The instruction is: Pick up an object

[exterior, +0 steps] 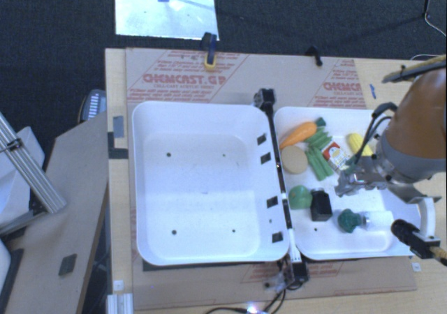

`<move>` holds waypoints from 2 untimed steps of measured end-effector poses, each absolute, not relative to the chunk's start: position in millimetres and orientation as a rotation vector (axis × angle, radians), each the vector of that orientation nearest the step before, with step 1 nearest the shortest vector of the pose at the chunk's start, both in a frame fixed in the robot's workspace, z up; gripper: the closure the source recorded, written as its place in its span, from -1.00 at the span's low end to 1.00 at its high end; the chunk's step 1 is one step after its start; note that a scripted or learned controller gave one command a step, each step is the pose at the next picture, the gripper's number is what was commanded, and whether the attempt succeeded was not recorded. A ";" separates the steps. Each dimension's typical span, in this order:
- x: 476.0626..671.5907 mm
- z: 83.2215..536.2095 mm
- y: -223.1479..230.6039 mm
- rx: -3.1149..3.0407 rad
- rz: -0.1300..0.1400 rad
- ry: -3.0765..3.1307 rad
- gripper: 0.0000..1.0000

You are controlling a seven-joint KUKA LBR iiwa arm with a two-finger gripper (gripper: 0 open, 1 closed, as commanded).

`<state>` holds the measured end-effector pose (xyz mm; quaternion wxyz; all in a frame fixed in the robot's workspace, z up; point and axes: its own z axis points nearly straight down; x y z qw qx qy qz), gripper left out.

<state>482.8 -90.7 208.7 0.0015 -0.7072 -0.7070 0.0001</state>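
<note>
Pincer point(347, 184) hangs low in our right bin point(377, 246); whether it's spread, we cannot tell. Nearest lies a small teal toy point(349, 220), probably light, slick plastic; we'd grip its middle.

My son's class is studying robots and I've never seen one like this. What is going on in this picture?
This is one photo from a camera fixed above a workbench, looking down at a slant. On the bench sit two shallow white trays side by side: the left bin and the right bin. The grey and orange shape coming in from the right is a robot arm. Its grasping end, the pincer, hangs over the right bin. Its job is to pick something up.

In the right bin lie small toys: a carrot, a green bundle like beans, a tan disc, a small yellow piece, a green lump, a black block and a teal piece. I see nothing between the pincer's fingers, and cannot tell whether they are open.
</note>
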 end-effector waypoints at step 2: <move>545.6 198.3 -19.0 -2.212 -0.004 -2.233 1.00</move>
